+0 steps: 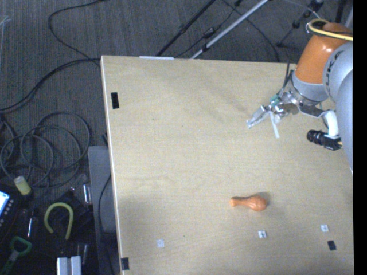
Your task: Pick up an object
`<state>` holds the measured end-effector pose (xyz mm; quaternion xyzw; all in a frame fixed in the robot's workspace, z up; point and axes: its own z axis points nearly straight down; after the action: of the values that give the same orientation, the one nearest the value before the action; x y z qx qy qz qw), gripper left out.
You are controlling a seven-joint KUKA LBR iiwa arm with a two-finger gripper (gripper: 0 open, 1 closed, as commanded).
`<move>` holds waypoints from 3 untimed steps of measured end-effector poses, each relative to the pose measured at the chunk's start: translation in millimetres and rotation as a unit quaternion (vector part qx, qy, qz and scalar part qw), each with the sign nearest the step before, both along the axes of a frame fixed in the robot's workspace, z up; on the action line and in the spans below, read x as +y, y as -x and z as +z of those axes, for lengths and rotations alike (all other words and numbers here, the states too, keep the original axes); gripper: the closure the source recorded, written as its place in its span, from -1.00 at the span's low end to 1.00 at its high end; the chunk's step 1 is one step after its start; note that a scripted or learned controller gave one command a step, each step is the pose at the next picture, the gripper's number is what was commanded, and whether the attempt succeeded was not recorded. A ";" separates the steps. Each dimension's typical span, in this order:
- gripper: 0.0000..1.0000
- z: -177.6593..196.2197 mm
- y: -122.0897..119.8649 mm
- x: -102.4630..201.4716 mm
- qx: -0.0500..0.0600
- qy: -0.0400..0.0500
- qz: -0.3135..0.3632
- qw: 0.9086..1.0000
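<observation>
Camera view is showing the gripper (265,122) hovering at upper right, fingers spread apart, gripping nothing; an orange pear-shaped object (250,203) is lying well below it.

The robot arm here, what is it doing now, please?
The grey and orange arm reaches in from the right, and its gripper hangs over the far right part of the wooden board with fingers spread and nothing between them. The only loose thing is a small orange pear-shaped object, lying on its side nearer the front, well apart from the gripper. No pick has happened yet.
</observation>
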<state>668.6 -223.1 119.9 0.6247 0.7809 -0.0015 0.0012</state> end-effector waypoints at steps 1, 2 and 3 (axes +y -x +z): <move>-1.00 -35.6 -0.3 1.3 0.001 0.000 0.062 0.998; -1.00 -35.7 0.1 42.0 0.000 -0.001 0.135 0.991; -1.00 -35.8 0.2 76.4 0.001 -0.001 0.187 0.982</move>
<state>668.4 -146.6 84.0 0.4674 0.8840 -0.0009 0.0003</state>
